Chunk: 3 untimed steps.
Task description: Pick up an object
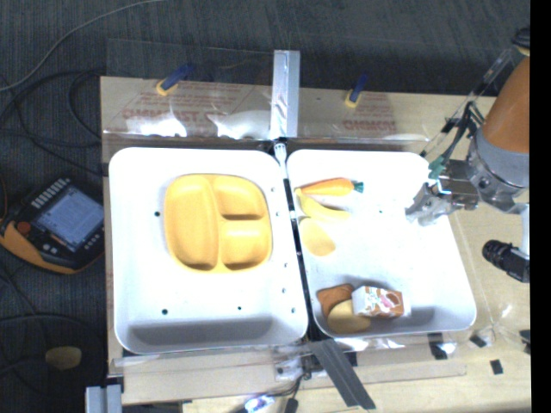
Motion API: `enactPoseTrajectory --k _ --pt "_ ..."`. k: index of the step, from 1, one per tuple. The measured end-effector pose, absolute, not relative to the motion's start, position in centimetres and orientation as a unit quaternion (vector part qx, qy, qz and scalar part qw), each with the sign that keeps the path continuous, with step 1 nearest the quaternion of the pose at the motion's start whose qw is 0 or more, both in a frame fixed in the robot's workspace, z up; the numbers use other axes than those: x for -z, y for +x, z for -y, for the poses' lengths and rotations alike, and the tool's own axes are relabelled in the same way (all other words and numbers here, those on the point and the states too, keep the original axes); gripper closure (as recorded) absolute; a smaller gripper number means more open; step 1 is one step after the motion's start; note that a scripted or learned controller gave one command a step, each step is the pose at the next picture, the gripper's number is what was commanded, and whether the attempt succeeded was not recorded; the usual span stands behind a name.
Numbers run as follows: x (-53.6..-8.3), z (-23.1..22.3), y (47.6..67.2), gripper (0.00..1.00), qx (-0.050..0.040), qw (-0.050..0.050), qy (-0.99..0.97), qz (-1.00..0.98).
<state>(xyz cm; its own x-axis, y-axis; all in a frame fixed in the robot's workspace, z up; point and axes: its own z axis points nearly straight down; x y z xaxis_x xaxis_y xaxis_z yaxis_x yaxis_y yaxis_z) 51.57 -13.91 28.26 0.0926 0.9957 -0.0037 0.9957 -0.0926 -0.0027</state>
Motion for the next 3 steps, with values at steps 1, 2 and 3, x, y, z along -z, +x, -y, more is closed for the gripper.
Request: enactPoseTrajectory --k 1,2,3 --pt "-19.0 20.1 56.8 1.00 0.0030 0.001 0.907 -0.421" --pt "-33.9 19.6 56.4 1.00 0.0020 0.001 0.847 -0.531" --pt "-33.3 10.6 48.4 1.00 0.0016 -0.001 0.846 -0.533"
